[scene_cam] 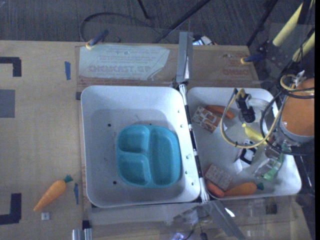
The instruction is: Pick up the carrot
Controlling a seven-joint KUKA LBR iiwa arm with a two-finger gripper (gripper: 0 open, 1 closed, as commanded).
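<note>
Camera view: wooden bench (pixel 40 149), grey carpet (pixel 65 9) behind (hand (pixel 248 154) state unclear), carrot (pixel 241 189) in right bin (pixel 292 181).

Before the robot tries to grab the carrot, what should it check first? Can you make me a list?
1. Carrot in view in the right bin: ok, it lies by the near wall.
2. Top of the carrot free: ok, nothing covers it.
3. Room beside it: not ok, a small box and another orange piece lie close on its left.
4. Gripper above the carrot: not ok, it hangs off to the right of it.
5. Gripper open: cannot tell.
6. Blue tray out of the way: ok, it sits in the left bin.
</note>
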